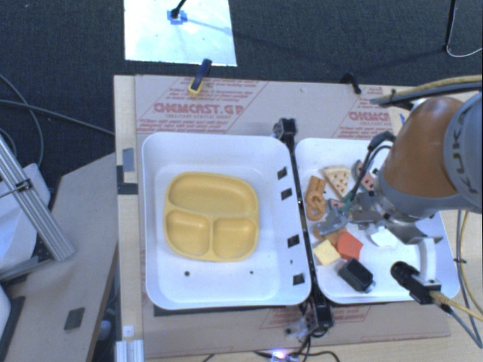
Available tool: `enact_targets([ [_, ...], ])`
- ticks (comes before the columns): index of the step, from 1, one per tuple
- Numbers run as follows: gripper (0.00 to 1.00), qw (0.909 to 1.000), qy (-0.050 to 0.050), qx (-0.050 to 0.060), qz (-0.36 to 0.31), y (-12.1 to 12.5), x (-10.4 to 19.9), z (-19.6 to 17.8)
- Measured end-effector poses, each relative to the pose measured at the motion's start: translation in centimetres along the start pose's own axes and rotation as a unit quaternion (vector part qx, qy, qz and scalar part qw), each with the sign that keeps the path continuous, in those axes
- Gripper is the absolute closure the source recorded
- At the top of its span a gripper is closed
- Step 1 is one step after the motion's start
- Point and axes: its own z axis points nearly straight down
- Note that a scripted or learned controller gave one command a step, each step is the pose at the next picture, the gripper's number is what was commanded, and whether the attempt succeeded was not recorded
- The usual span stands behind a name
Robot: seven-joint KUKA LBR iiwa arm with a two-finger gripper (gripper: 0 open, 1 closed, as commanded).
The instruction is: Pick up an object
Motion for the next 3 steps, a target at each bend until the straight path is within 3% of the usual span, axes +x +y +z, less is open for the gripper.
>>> enact_targets([
  [1,0.0,1.0,0.0,0.001,-0.003,0.0,2.3,1.7],
  [2,0.0,1.0,0.0,0.0,-0.001,0.1,0.4,1.6],
  [3,0.0,1.0,-0.001,0.001,0.003,0.0,-7.4,6.1],
])
